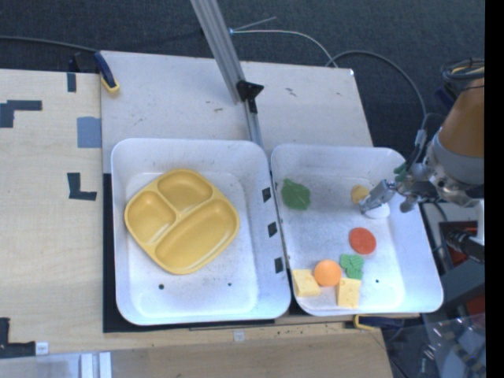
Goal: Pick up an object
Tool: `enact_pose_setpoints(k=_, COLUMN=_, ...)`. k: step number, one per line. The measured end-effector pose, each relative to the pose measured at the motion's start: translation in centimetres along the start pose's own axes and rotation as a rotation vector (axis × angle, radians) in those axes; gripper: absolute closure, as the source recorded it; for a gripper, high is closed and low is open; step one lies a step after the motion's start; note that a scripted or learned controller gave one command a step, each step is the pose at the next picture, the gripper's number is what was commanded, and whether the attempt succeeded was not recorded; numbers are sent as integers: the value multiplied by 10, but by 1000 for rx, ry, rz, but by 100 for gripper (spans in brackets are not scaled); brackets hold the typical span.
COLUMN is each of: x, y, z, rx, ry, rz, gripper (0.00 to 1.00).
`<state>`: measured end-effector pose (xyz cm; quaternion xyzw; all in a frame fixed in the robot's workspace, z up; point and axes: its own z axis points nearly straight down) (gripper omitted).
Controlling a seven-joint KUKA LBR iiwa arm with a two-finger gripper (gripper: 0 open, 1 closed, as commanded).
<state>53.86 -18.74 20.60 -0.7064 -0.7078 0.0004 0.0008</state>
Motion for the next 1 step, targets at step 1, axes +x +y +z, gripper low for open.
enact_pose_setpoints(k=1, x=-23, y=64, z=93, rx=0, ry=-3, rz=-1, gripper=0)
